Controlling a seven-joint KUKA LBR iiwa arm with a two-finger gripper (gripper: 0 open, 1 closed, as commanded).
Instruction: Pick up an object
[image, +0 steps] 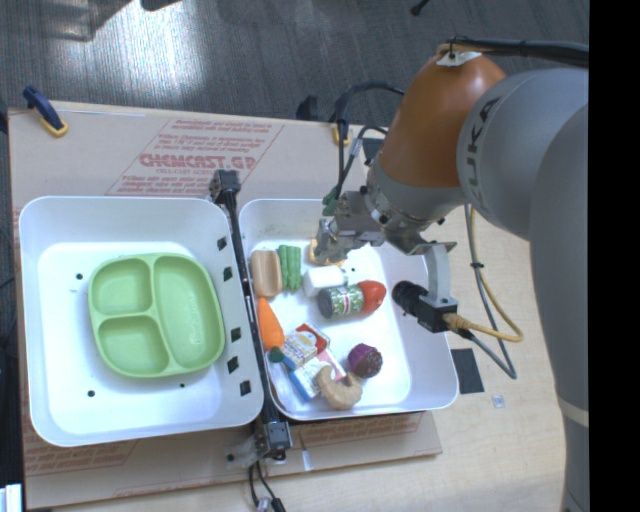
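Note:
The right bin (425, 375) holds several small items. At its back lie a tan bun (264, 272), a green vegetable (290, 267) and a white block (325, 277). A dark jar with a green label (343, 301) lies beside a red piece (372, 293) in the middle. An orange carrot (270, 322), a snack packet (303, 347), a purple ball (364, 360) and a tan ring (338, 390) fill the front. My gripper (331, 247) hangs low over the bin's back, just above the white block. The wrist hides whatever is under it.
The left bin (45, 225) carries a green divided plate (155, 313). A black divider with clips (238, 290) runs between the bins. Cables and a black connector (420, 303) hang off the arm over the right bin's right rim. Printed cardboard (195, 150) lies behind the bins.

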